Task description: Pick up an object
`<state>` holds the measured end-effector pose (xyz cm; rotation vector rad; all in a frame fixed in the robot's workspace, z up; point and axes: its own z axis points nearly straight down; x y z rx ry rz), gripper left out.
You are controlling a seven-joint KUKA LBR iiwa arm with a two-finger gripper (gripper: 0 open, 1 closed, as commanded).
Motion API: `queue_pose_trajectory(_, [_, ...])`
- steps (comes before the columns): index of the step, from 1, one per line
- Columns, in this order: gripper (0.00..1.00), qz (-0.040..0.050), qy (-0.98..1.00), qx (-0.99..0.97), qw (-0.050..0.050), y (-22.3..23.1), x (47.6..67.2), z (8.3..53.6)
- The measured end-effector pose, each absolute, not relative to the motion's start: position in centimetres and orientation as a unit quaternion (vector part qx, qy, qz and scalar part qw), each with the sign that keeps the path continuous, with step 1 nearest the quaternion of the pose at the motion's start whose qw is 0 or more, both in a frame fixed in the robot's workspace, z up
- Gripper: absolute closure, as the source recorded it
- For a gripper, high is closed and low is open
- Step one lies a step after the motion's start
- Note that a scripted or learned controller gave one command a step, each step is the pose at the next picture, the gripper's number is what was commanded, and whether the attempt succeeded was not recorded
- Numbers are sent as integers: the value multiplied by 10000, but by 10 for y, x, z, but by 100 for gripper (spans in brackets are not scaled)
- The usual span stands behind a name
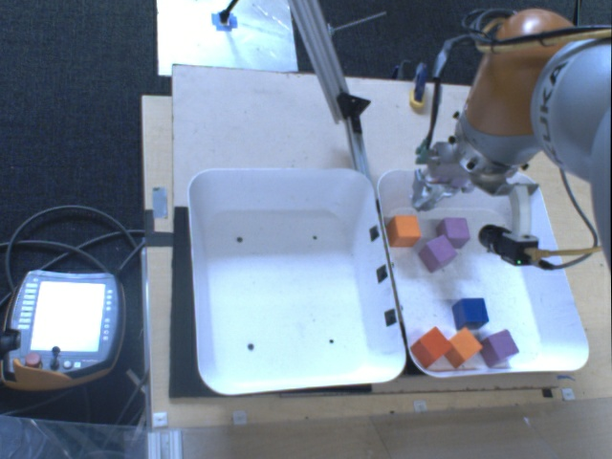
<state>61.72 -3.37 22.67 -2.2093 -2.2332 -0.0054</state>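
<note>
Hovering by the right bin's (564,347) far edge, my hand (427,191), finger state indiscernible, risks nudging the orange cube (404,229) against the wall.

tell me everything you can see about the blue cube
The blue cube is a small, matte, solid-coloured block, likely foam or wood. It sits flat on the floor of the right bin, turned slightly askew. It stands apart from the gripper, just above an orange cube; whether they touch is unclear.
</note>
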Motion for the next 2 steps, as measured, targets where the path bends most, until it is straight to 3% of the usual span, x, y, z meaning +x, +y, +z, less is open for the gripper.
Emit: queue_pose_trajectory(2, [100,-18,-7113,-7029,5,65,594,243])
